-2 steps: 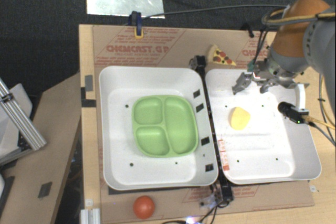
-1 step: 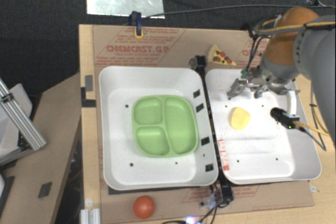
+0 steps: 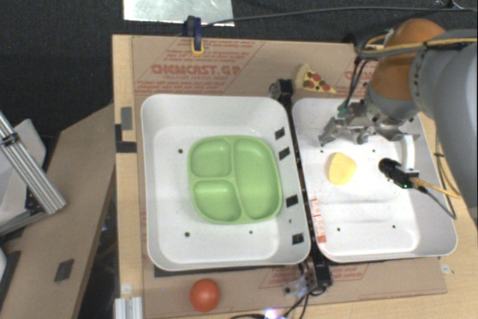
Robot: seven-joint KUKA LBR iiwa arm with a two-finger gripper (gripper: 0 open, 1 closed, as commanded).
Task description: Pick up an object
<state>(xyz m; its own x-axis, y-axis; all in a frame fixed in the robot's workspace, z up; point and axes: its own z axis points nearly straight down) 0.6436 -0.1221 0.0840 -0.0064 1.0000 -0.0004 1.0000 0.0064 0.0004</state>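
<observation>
Claw (image 3: 345,132) hangs over the right bin (image 3: 429,239), toward its far-left corner. Fingers look spread apart with nothing between them. The yellow object (image 3: 343,168) lies on the bin floor just on the near side of the claw, toward the bin's front edge, slightly offset, not touching the fingers. It's a rounded lump, long axis roughly far-to-near, slightly tilted. My read: the coming move needs a short shift toward the near edge plus a descent, fingers straddling the narrow width.

Rest of the right bin floor is bare white. Left bin (image 3: 160,235) holds a green divided tray (image 3: 234,179), centred. On the cardboard outside the bins: a pizza-slice toy (image 3: 316,80) past the far edge, an orange ball (image 3: 205,294) at the near edge.
</observation>
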